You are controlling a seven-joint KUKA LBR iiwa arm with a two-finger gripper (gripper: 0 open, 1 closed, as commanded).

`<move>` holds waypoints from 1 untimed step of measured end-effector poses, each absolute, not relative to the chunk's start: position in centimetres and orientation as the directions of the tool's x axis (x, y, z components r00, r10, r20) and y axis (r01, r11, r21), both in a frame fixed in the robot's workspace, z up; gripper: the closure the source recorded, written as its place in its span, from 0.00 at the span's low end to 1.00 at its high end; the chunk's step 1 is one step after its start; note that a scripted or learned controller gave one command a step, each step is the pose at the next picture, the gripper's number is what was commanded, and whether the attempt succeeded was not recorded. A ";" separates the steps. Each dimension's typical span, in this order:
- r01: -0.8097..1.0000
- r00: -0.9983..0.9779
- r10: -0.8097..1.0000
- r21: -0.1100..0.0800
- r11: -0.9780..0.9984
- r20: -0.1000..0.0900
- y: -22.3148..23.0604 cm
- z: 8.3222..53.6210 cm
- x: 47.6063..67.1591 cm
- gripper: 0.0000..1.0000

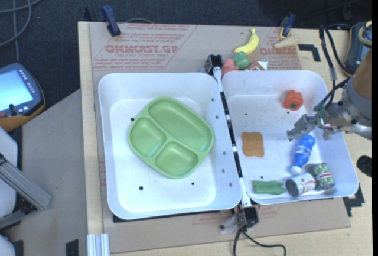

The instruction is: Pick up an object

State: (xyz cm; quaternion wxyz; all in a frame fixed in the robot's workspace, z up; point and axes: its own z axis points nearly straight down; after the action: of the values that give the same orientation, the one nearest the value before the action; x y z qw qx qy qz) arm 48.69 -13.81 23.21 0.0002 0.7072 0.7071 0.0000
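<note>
The claw [304, 126] is seen spread wide, gripping nothing, above the right bin [266, 86]. A blue bottle [303, 151] lies just beside it, at six o'clock from it.

A pale green plastic divided plate [172, 137] is lying in the left shallow white bin [112, 148]. Behind the bins, a yellow toy banana [248, 44] is resting on the brown printed cardboard sheet [147, 48] near a small green and red toy piece [239, 61]. Two blue clamps [110, 19] are gripping the cardboard's far edge.
</note>
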 end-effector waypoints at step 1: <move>1.000 -0.002 1.000 0.006 0.002 -0.004 -17.9 21.6 57.6 0.00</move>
State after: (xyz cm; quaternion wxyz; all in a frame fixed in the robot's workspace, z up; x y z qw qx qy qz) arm 57.58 -17.87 21.58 0.0035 0.7064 0.7078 0.0008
